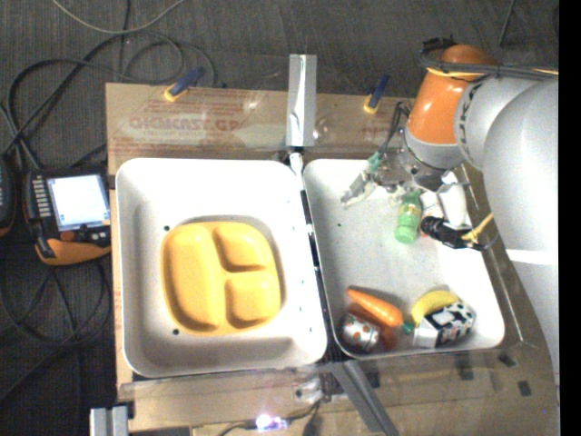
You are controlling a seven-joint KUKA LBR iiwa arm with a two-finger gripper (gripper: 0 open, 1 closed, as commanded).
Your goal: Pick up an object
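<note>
Carrot (376, 307) lengthwise left-right, tip pointing right.

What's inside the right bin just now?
In the right bin lie a green bottle, a carrot, a banana, a black-and-white box and a shiny metal piece. The arm covers the bin's far right corner.

I see open floor across the right bin (331, 243) middle, carrot (375, 306), banana (434, 301) and checkered box (447, 323) crowding its near edge, green bottle (408, 219) blocking the far side, yellow tray (222, 273) filling the left bin (136, 243)
</note>
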